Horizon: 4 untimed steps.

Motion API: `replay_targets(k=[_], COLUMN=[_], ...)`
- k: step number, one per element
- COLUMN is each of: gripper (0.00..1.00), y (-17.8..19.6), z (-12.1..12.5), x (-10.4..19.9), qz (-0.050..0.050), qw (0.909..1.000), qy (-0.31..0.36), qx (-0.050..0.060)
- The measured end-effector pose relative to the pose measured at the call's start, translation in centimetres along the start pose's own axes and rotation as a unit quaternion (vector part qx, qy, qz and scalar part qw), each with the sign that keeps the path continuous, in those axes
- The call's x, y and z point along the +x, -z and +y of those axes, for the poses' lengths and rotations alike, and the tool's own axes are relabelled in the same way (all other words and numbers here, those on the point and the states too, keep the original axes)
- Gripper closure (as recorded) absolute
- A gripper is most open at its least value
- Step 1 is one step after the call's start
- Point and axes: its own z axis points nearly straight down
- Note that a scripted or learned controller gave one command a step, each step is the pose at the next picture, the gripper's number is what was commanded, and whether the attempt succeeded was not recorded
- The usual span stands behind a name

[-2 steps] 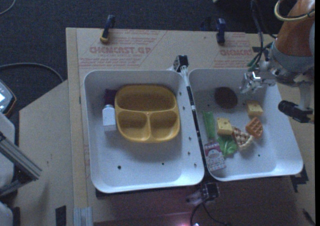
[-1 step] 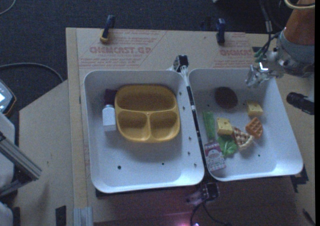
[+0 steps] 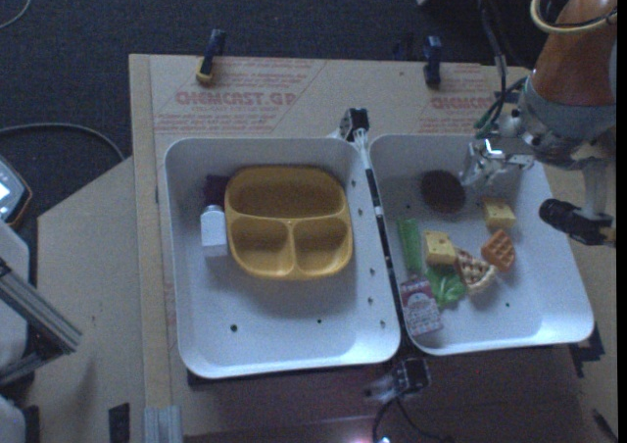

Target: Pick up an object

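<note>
Brown round patty [image 3: 443, 191] just left of tool [image 3: 487, 165], finger state unclear.

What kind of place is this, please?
Probably a robot test bench, not a kitchen: two white bins clamped onto a board, toy food such as a waffle, and a robot arm's gripper overhead.

Pale cardboard sheet [image 3: 294, 88] on the counter under both white bins carries red print, partly legible: roughly "OHMCAST" behind the left bin, repeated behind the right bin. Smaller lines beneath are unreadable. Small red-and-white packet [image 3: 419, 307]: print too blurred to read.
</note>
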Motion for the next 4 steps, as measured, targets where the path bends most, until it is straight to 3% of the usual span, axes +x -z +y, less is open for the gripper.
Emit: replay_targets(k=[1, 2, 3, 4], gripper=[1.00, 1.00, 1.00, 1.00], y=[-1.4, 0.1, -1.9, 0.0], z=[-2.1, -1.1, -1.1, -1.5], x=[4.2, 3.8, 3.3, 4.4], qz=[0.000, -0.001, -0.001, -0.001], qw=[1.0000, 1.0000, 1.0000, 1.0000], qy=[0.000, -0.001, -0.002, -0.001], qx=[0.001, -0.003, 0.001, -0.003])
